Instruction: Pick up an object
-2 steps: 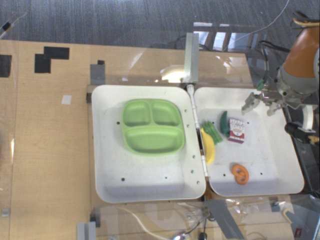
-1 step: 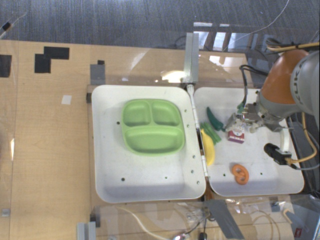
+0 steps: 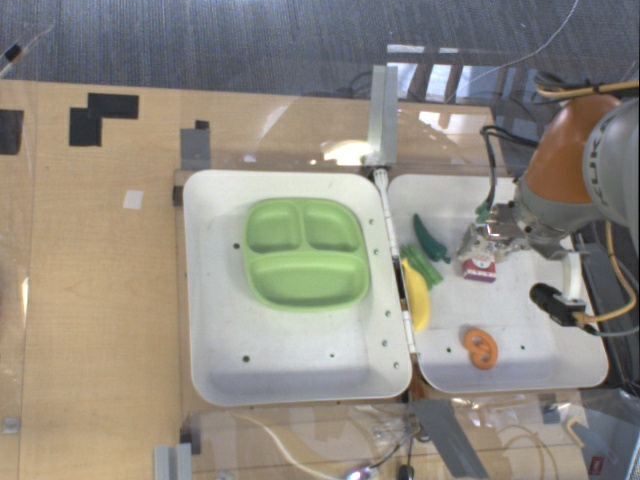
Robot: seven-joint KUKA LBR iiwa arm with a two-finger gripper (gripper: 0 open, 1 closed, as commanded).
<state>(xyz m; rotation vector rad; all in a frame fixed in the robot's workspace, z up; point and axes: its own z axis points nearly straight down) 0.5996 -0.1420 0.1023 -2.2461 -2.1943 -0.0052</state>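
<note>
Gripper (image 3: 487,240) is down in the right bin (image 3: 540,368), right over a small red-and-white packet (image 3: 480,268). Can't tell if the jaws are spread or pinching it. Packet looks like it's sitting on the bin floor, so I'd say nothing's lifted yet.

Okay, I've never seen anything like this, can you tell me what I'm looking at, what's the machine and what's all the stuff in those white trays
One camera fixed above a wooden bench looks down at a slant. The grey and orange shape at the right is a robot arm; its gripper reaches down into the right bin. Right under the gripper lies a small red and white object; I cannot tell whether it is gripped. That bin also holds a dark green vegetable, a yellow banana by the divider, and an orange pretzel-like piece. The left bin holds a green divided plate.
</note>
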